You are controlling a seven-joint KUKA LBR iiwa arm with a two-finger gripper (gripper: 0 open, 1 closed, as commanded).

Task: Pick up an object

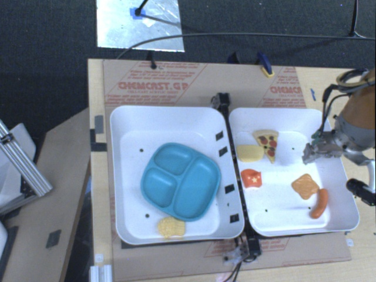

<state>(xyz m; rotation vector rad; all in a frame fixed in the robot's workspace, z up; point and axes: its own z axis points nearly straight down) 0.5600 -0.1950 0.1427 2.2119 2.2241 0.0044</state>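
The right bin (pixel 276 225) holds a pizza slice (pixel 268 140), a pale yellow wedge (pixel 249 153), a small red piece (pixel 251 178), an orange cracker-like square (pixel 305 186) and a sausage (pixel 318 203). My gripper (pixel 311 151) hangs over the right side of this bin, near its right wall. It is above and slightly right of the orange square, with a gap between them. Nothing shows in its grasp.
The left bin (pixel 126 175) carries a blue divided plate (pixel 181 181) and a yellow crumbly piece (pixel 171 227) near its front wall. A black divider (pixel 230 157) runs between the bins. The arm's grey and orange wrist (pixel 358 119) leans in from the right edge.
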